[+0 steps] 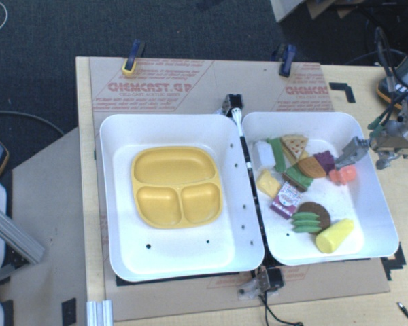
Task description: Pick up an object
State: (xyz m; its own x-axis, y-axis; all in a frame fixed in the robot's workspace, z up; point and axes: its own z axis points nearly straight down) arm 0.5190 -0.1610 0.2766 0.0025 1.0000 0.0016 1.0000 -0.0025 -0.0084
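Note:
The right white bin (374, 202) holds several toy foods. Among them are an orange-pink piece (344, 175), a purple piece (324, 160), a brown bun (312, 169), a tan wedge (294, 145), a yellow block (267, 183), a purple packet (285, 201), a brown disc (317, 211) with a green pod (302, 222) on it, and a yellow cylinder (334, 236). My gripper (349, 154) reaches in from the right, low over the bin's upper right part. It sits just above the orange-pink piece and right of the purple piece. Nothing visibly hangs from it.
The left white bin (115, 250) holds a yellow divided plate (177, 185). A white piece (264, 155) and a long green piece (279, 154) lie near the right bin's left wall. Clamps (130, 58) stand at the back edge of the board.

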